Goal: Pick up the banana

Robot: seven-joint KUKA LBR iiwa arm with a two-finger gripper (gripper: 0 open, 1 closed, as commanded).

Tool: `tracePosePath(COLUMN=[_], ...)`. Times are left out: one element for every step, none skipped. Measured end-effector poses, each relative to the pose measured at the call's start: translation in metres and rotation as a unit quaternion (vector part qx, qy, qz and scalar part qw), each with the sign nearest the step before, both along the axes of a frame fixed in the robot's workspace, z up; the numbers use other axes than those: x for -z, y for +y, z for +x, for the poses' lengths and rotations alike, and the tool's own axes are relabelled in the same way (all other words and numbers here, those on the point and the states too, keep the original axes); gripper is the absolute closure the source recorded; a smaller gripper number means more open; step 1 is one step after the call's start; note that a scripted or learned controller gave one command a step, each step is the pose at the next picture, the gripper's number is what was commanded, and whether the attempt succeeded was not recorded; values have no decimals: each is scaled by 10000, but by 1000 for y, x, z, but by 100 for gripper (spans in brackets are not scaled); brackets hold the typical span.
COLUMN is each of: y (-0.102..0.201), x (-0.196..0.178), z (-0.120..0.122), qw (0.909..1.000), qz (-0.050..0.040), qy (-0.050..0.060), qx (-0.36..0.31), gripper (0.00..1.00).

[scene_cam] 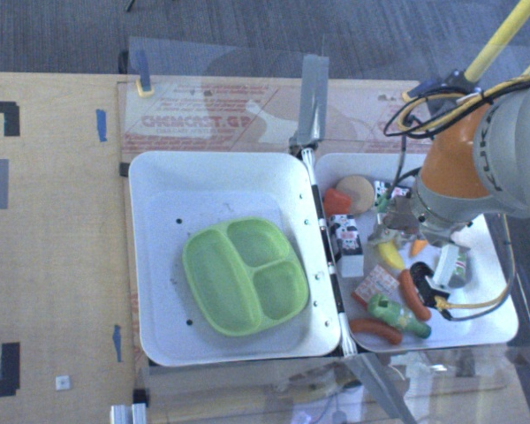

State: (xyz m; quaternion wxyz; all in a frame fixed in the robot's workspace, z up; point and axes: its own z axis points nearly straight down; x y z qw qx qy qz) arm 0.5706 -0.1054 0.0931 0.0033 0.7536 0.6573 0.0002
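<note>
Two white bins are seen side by side on the counter [53, 237]. The left bin [159, 184] carries a green divided plate [245, 275], lying flat toward its near half. The right bin [499, 321] is crowded with small things. The banana [389, 255] lies near the middle of that bin, yellow, its upper end hidden under the arm's wrist. The gripper [396, 228] is lowered over the banana's upper end, close above or touching it; which of the two cannot be told. The state of the jaws cannot be told either, since they are hidden beneath the wrist.

Beside the banana, a small patterned packet [375, 283] is seen, and below it a green bottle [397, 314] and a red sausage [374, 329]. A red pepper [337, 201] and a tan ball [357, 193] sit at the bin's far left corner.
</note>
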Motion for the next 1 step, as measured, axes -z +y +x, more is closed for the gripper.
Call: tracePosePath(y=[67], x=[-106], z=[7], qw=[9998], qz=[17], qy=[51], qx=[188], gripper=[100])
